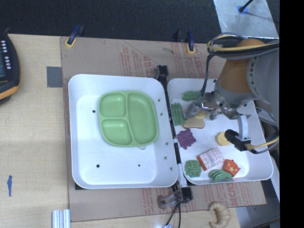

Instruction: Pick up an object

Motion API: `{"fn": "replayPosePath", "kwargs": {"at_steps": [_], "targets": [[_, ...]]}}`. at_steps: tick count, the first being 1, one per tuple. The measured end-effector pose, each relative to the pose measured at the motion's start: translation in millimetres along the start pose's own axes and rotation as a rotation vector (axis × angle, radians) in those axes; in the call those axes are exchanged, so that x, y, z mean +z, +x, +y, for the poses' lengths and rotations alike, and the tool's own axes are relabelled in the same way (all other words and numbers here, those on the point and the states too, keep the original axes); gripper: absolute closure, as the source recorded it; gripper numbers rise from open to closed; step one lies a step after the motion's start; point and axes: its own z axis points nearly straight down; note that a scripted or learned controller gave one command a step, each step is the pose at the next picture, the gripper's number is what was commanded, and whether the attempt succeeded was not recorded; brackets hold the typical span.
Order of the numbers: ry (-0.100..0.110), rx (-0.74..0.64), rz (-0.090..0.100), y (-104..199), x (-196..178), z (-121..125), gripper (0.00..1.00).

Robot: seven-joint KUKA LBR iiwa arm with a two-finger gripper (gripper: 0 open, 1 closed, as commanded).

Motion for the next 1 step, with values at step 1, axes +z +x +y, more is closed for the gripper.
{"fn": "replayPosePath", "kwargs": {"at_steps": [1], "targets": [[-0.002, 0.001, 0.0, -1.9, -11.7, 2.1, 1.0]]}}
